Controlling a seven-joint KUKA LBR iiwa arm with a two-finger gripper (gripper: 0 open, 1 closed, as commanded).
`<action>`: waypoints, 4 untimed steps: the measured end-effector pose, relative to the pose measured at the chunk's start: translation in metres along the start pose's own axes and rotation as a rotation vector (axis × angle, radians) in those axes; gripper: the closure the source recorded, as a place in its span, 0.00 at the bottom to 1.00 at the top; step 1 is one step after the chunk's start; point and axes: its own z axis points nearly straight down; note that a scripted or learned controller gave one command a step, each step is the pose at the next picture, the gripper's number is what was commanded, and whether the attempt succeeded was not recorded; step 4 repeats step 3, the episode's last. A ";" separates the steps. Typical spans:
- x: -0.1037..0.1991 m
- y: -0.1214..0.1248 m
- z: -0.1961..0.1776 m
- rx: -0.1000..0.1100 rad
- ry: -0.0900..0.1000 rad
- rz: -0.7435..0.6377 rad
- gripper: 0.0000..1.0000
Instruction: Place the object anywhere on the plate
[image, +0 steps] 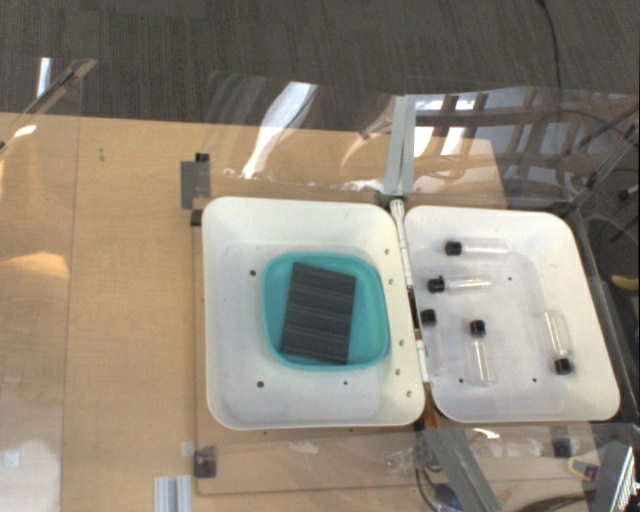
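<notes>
- A wooden worktop (110, 330) carries two shallow white bins side by side.
- The left bin (230, 385) holds a teal plate (372, 320) near its middle.
- A dark ridged block (318, 314) lies flat on the plate, wholly inside its rim, so the placing looks done.
- The right bin (590, 385), just beside the plate's bin, holds several clear vials (479, 352) with black caps.
- I cannot tell the end effector's state.
- Any further move should avoid nudging the block.
</notes>
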 end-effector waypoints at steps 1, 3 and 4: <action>0.000 0.000 0.000 0.000 0.000 0.000 0.00; 0.000 0.000 0.000 0.000 0.000 0.000 0.00; 0.000 0.000 0.000 0.000 0.000 0.000 0.00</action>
